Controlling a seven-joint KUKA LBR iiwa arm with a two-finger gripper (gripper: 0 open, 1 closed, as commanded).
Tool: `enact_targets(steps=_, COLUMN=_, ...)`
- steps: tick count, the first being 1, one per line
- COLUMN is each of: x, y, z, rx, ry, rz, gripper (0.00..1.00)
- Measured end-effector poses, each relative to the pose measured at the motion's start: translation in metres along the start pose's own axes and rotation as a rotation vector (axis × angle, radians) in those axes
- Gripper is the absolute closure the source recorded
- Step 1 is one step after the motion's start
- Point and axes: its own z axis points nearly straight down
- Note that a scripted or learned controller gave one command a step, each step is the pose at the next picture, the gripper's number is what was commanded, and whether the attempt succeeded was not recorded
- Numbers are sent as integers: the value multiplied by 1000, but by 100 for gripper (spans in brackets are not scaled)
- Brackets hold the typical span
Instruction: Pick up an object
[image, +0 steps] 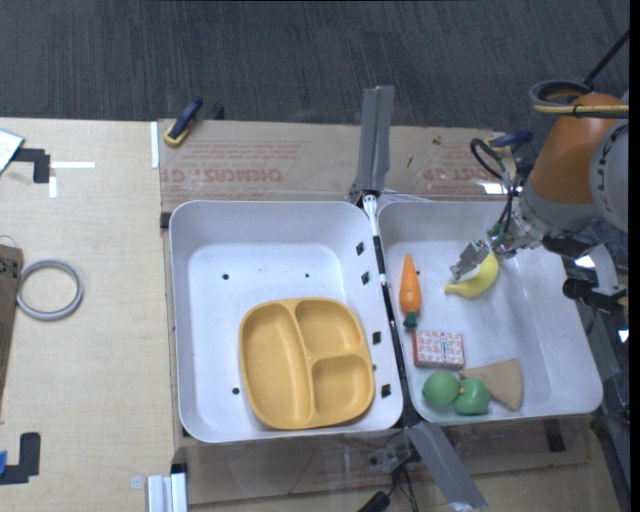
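In the right bin (560, 345) a yellow banana (474, 281) lies near the back. My gripper (468, 262) reaches in from the right and sits just above the banana's upper left side, touching or nearly touching it. An orange carrot (409, 284) lies to the left by the divider. Nearer the front are a red-and-white box (439, 349), two green fruits (455, 393) and a tan wedge (501, 381).
The left bin (200, 300) holds a yellow divided plate (305, 361). A grey post (376, 140) stands behind the divider between the bins. A tape roll (46, 289) lies on the bench at far left. The arm's orange band (570, 150) hangs over the right bin's back corner.
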Motion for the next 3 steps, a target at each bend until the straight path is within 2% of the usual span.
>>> enact_targets(steps=1, x=30, y=-46, z=1, rx=1, ry=0, rz=53, gripper=0)
enact_targets(steps=2, x=29, y=-45, z=-9, rx=-1, ry=-1, rz=57, gripper=100)
enact_targets(steps=3, x=51, y=-13, z=-106, rx=1, ry=0, rz=108, gripper=100)
